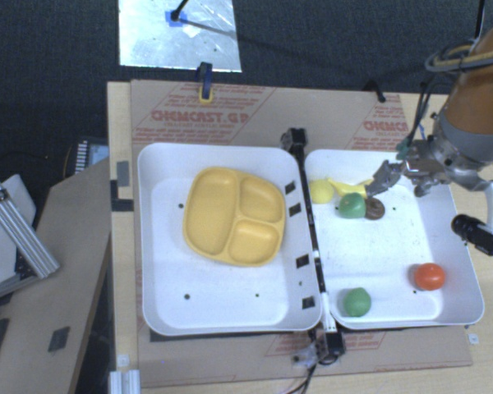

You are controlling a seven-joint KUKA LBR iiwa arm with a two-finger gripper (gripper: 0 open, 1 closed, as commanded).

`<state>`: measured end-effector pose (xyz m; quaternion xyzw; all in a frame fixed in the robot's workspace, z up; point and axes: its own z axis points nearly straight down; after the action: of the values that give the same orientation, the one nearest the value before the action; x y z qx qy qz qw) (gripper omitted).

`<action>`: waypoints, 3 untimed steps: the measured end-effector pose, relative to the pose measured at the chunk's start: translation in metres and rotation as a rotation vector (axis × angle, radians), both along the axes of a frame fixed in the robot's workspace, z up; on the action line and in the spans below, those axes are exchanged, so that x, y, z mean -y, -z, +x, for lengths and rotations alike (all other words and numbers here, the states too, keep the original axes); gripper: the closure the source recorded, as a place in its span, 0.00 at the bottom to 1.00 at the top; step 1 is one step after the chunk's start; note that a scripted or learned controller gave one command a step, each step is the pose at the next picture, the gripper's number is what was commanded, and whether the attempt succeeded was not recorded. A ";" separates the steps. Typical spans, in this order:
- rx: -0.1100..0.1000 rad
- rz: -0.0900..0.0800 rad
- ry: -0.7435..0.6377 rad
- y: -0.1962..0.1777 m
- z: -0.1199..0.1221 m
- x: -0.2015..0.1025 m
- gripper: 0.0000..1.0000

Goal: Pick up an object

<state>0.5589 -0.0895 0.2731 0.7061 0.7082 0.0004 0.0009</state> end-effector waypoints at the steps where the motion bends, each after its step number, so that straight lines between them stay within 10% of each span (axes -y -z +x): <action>1: -0.005 0.001 0.002 0.062 -0.003 0.001 0.00; 3: -0.003 0.001 0.002 0.160 -0.002 0.014 0.00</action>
<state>0.5570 -0.1037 0.1130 0.7067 0.7075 -0.0001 -0.0005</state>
